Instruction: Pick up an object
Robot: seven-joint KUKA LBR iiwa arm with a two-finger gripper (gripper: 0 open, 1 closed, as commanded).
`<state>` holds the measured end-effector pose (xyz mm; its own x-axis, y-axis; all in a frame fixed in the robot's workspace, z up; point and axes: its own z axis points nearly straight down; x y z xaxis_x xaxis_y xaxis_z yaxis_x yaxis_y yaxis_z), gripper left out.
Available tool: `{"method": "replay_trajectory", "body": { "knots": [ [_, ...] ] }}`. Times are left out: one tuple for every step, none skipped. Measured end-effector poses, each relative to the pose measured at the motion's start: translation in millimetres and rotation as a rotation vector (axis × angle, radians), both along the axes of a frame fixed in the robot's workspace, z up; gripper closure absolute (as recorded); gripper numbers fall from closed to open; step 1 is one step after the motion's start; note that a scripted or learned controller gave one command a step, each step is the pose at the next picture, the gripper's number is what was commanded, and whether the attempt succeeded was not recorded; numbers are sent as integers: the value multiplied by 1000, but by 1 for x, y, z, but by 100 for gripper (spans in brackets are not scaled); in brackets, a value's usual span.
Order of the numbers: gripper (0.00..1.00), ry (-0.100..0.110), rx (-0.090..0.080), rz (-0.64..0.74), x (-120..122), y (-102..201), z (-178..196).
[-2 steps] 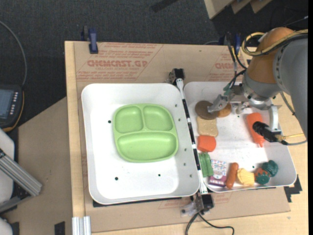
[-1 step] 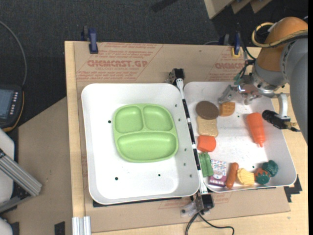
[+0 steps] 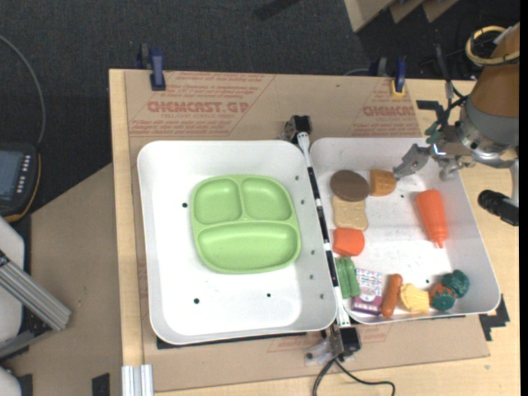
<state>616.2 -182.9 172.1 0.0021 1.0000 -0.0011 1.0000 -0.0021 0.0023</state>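
- While the gripper (image 3: 427,157) hovers over the right bin (image 3: 487,258), fingers apparently spread and gripping nothing, the orange carrot (image 3: 431,214) lies just below it
- Likely light, stiff, slick plastic; best pinched across its thick middle

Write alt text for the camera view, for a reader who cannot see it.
The arm's tool hovers over the right bin's far edge, nothing visibly held. That bin holds toy food, including an orange carrot and a brown patty. The left bin holds a green divided plate.
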Motion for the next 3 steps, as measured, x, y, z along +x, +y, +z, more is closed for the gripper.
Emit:
{"method": "replay_trajectory", "body": {
  "knots": [
    [0, 1, -2, -1, -21, -29, -74],
    [0, 7, 5, 6, -64, 43, -88],
    [0, 7, 15, 2, -4, -39, -87]
  ]
}}
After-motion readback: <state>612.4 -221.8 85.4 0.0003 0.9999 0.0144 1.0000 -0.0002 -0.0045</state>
